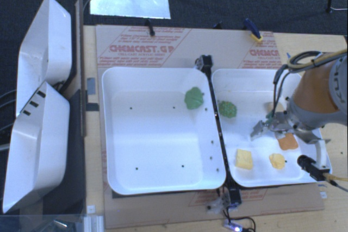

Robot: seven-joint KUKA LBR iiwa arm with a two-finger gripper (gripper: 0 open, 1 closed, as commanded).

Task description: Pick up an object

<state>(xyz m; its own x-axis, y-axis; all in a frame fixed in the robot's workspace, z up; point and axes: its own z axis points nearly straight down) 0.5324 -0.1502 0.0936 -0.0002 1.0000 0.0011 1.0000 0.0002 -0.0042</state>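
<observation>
My gripper [274, 126] hangs low over the right bin [255, 80], below the arm's orange band [318, 92]. An orange piece [288, 142] lies on the bin floor right beside the gripper, partly under the wrist. Nearby in the same bin are a yellow block [244, 159], a small yellow-orange piece [277, 161] and a green lump [227, 110] close to the left wall. Another green lump [194, 98] sits in the left bin [157, 76] near its right wall. I see nothing clearly held.
A black divider clamp [205, 62] sits between the bins at the back. Two spare white bins [41, 95] stand at the far left. Cables loop by the arm at the right, and a blue clip [253, 30] lies behind the right bin.
</observation>
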